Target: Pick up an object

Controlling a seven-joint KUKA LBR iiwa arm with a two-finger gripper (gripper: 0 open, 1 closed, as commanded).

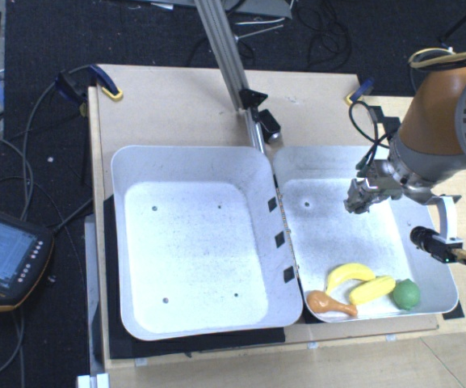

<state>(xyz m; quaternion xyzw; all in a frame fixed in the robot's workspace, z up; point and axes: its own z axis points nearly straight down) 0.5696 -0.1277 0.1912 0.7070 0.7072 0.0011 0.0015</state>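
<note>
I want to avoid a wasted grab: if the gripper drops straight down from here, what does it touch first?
Most likely the bare floor of the right bin. The gripper hangs well behind the bananas, lime and orange piece, though depth is unclear.

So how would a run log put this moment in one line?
gripper: above right bin | bananas, lime: bin's near edge | nothing picked yet

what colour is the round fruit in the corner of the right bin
Green, beside the yellow bananas; the camera view shows it plainly.
</note>
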